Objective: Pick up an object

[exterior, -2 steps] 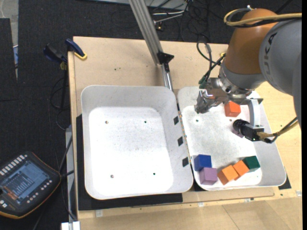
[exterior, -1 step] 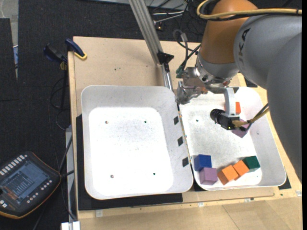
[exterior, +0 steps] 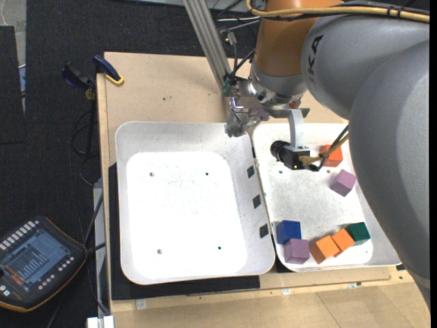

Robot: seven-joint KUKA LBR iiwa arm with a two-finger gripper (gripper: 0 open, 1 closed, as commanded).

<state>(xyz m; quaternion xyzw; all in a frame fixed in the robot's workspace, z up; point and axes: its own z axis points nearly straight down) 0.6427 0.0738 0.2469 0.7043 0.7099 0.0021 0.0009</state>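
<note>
1. The gripper [exterior: 237, 123] hangs over the far rim where the two bins meet, by the upper corner of the left bin [exterior: 177, 203]; nothing shows in it, and whether it is parted or closed I cannot tell from this angle
2. Every candidate lies in the right bin [exterior: 304, 203]. A blue cube [exterior: 288, 229], a purple cube [exterior: 296, 250] just beside it, an orange block [exterior: 326, 246] and a green block [exterior: 357, 233] cluster along the near wall. A second purple cube [exterior: 343, 182] sits alone further back, and another orange block [exterior: 333, 156] is partly hidden behind the robot
3. They look like small rigid blocks, probably light, with flat matte faces; I judge they will neither crush nor slip readily
4. The best hold is squarely across two opposite flat faces, not on corners
5. The lone purple cube seems the easiest pick, with free floor on all sides; the clustered blocks leave little room beside them
</note>
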